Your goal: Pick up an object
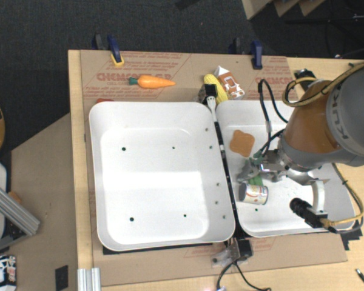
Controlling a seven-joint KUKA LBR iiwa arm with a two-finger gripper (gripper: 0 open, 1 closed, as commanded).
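Objects in the right bin

A small can (255,194) with a pale label lies on its side near the bin's left wall; a flat brown toast-like piece (242,142) lies behind it, apart.

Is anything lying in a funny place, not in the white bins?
Yes. A toy carrot lies on the cardboard behind the left bin, outside both bins. A yellow corn cob and a small brown-and-white carton sit together by the bins' back corners, also outside.
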